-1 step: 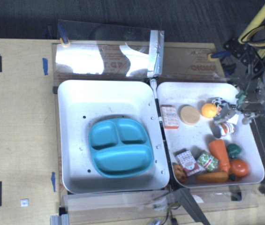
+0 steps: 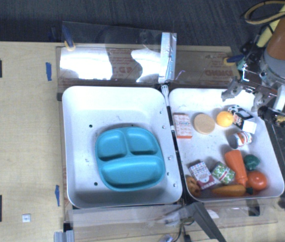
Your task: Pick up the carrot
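The carrot (image 2: pixel 236 165) is orange with a dark green top (image 2: pixel 251 161). It lies slanted in the front right part of the right bin (image 2: pixel 203 97), among other toy food. My gripper (image 2: pixel 245 97) hangs over the bin's back right corner, well behind the carrot and apart from it. Its two fingers (image 2: pixel 231 93) stand spread, with nothing between them.
Around the carrot lie a tomato (image 2: pixel 258 181), a long orange piece (image 2: pixel 229 189), a green box (image 2: pixel 223 173) and a red box (image 2: pixel 200 172). Further back sit an orange fruit (image 2: pixel 225 118), a tan disc (image 2: pixel 204 123) and a small carton (image 2: pixel 182 125). The left bin holds a blue divided tray (image 2: pixel 129 158).
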Robot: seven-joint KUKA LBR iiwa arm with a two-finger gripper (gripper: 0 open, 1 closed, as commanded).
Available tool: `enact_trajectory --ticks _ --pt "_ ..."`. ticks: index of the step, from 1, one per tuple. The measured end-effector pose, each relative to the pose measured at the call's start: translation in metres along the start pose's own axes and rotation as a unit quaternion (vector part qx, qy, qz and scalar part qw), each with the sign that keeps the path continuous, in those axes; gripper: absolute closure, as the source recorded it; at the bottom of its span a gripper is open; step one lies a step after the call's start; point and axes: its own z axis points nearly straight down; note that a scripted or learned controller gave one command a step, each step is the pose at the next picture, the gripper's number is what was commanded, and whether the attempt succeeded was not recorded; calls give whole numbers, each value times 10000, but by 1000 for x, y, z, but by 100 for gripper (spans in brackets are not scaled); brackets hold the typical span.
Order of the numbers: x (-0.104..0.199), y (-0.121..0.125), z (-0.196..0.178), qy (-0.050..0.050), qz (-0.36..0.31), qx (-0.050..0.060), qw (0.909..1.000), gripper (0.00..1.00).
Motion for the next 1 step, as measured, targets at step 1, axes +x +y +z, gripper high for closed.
enact_trajectory --ticks 1 --pt "-16 -33 69 1 745 29 9972 0"
